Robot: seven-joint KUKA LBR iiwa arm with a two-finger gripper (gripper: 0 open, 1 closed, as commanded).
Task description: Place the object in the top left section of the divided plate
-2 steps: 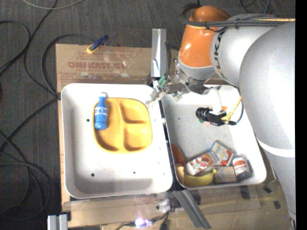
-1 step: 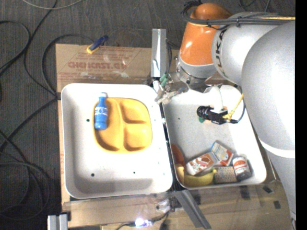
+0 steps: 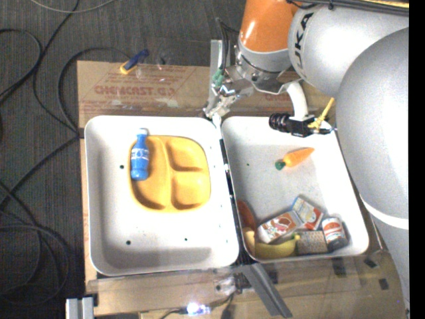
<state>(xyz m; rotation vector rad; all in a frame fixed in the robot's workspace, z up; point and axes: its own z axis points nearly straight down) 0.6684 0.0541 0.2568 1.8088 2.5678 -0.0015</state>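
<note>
Blue plastic bottle (image 3: 139,155) on plate (image 3: 192,185): judged light, rigid, slippery; grasp mid-body. Gripper (image 3: 218,105) state indeterminate.

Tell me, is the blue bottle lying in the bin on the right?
No, the blue bottle lies on the yellow divided plate's left edge, in the left bin.

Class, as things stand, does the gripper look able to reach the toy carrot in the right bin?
Probably yes: the carrot lies alone on bare bin floor, nothing over it, and the gripper hangs near the right bin.
</note>
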